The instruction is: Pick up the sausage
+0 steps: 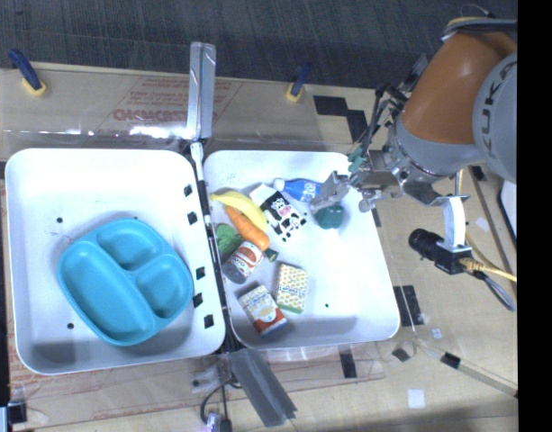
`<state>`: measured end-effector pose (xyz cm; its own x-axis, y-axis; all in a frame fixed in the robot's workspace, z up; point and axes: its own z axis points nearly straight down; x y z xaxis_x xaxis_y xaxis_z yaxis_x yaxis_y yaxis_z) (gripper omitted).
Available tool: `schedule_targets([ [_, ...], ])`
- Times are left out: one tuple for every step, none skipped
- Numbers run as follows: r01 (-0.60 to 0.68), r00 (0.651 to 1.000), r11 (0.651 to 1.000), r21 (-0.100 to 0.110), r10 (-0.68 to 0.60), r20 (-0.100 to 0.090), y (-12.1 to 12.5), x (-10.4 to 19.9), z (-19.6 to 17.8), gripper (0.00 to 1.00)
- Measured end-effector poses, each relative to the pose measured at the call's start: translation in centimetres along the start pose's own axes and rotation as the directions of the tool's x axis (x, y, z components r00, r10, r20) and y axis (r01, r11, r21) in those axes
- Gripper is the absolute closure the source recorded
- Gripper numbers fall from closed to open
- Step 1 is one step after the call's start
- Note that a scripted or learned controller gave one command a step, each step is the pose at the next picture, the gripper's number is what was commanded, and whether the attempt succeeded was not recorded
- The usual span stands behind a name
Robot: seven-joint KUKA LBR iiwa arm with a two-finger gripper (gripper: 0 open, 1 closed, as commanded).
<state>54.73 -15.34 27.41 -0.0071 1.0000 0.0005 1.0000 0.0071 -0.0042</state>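
Nearest you, at the near edge of the right bin (370, 327), a red-and-white carton (262, 310) lies with a yellow patterned box (293, 287) just beside it. Left bin (28, 187) carries a blue divided tray (122, 280); ignore it.

Next back is your target. The sausage (246, 259) is, as best I can judge, the short reddish-brown piece with a pale band across it, close to the divider between the bins. It looks stubby and rounded, lying on its side. A green item (226, 238) is just behind it to the left, and a carrot (249, 228) touches or nearly touches its far end.

Handling guess: a light toy, probably smooth plastic or rubber, so it may roll or slip. Take it across the middle, at right angles to its long axis, coming straight down. It's crowded there, so expect to bump the carrot.

Further back are a banana (237, 206), a cow-print carton (284, 216), a blue-white bottle (300, 190) and a teal lump (328, 216).

Farthest, the gripper (334, 194) hangs over the bin's far right part, just above the teal lump and well apart from the sausage. You can't tell whether it is spread or pressed together, and nothing is visibly held. Pick not yet started.
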Motion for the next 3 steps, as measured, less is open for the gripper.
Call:
schedule_targets([
  [-0.267, 0.964, 0.964, 0.002, 0.267, -0.001, 1.1, -3.0, 11.9, 0.0],
  [-0.261, 0.965, 0.965, -0.001, 0.261, -0.001, 6.3, 5.6, 11.4, 0.0],
  [-0.277, 0.961, 0.961, -0.002, 0.277, -0.001, 4.7, 6.9, 8.2, 0.0],
])
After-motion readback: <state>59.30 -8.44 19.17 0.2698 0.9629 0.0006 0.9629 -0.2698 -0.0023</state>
